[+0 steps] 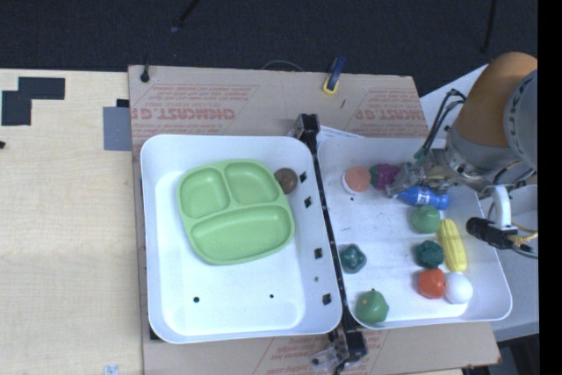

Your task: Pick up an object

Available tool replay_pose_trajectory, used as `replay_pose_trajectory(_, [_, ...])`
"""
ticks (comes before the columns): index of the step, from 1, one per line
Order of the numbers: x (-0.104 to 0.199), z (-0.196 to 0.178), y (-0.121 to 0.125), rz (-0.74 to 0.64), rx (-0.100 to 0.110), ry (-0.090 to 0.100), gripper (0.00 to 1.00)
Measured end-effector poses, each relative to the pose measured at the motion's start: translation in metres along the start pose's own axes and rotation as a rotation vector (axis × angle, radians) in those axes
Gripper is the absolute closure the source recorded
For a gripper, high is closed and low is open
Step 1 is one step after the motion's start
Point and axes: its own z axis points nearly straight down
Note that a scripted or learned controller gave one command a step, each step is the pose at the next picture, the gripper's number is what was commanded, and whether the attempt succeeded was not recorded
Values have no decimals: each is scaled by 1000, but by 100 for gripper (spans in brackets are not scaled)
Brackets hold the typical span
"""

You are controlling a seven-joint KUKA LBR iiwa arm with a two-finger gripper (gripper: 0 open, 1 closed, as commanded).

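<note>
Overhead, I counted two white bins. The left bin (167,294) carried one green divided plate (234,211) and one brown ball (285,180) near its far right corner. The right bin (386,277) held about ten toys, one blue bottle (423,198) among them. My gripper (411,180) sat at that bottle near the bin's far edge; I could not tell its grip.

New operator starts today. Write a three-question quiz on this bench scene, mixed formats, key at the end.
1. True or false: the green divided plate lies in the left bin.
2. Which item touches the white egg? A) orange-red ball B) brown ball C) green apple
3. Fill in: the yellow corn lies in the ___ bin.

Key: 1 true; 2 A; 3 right.
</note>
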Motion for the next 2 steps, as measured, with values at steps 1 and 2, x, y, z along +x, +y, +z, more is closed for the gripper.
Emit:
replay_pose_trajectory(1, [0,-17,4,1,-10,2,100])
replay_pose_trajectory(2, [-6,-79,10,3,15,14,100])
